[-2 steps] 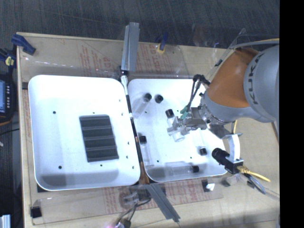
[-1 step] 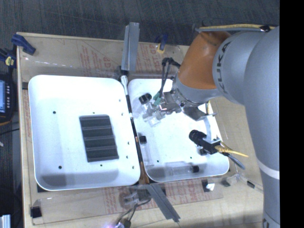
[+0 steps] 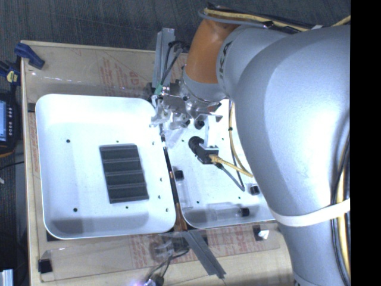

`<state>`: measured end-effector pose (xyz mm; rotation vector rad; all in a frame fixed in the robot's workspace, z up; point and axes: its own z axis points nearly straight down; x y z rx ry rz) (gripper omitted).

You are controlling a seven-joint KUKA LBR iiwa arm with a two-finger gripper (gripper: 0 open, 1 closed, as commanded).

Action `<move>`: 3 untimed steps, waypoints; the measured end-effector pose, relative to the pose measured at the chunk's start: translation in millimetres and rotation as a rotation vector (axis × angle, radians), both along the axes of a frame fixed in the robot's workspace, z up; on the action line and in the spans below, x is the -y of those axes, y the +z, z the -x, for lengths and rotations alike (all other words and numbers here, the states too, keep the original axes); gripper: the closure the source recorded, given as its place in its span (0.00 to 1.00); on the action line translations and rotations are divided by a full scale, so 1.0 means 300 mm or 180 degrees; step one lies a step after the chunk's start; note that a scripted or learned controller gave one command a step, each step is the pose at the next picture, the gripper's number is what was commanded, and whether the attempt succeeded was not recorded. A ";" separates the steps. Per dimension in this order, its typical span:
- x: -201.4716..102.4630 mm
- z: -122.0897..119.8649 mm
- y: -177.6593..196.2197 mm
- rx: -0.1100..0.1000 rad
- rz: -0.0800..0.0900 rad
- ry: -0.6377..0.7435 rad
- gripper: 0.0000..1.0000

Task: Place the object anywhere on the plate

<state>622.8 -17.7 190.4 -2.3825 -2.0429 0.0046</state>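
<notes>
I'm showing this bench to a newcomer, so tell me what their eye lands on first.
The big grey arm with its orange band covers much of the right bin. Next comes the dark ribbed plate, lying flat in the middle of the left bin. The gripper sits over the divide between the two bins.

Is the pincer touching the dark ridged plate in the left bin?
Apart. The camera view shows the pincer at the left bin's upper right corner, with bare white floor between it and the dark ridged plate.
</notes>
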 end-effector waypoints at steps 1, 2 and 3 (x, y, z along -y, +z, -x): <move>-0.217 -0.056 0.003 0.0002 0.0000 -0.0463 1.00; -0.217 0.246 0.001 -0.0008 0.0002 -0.0244 1.00; -0.272 0.491 0.001 -0.0005 -0.0006 0.1683 1.00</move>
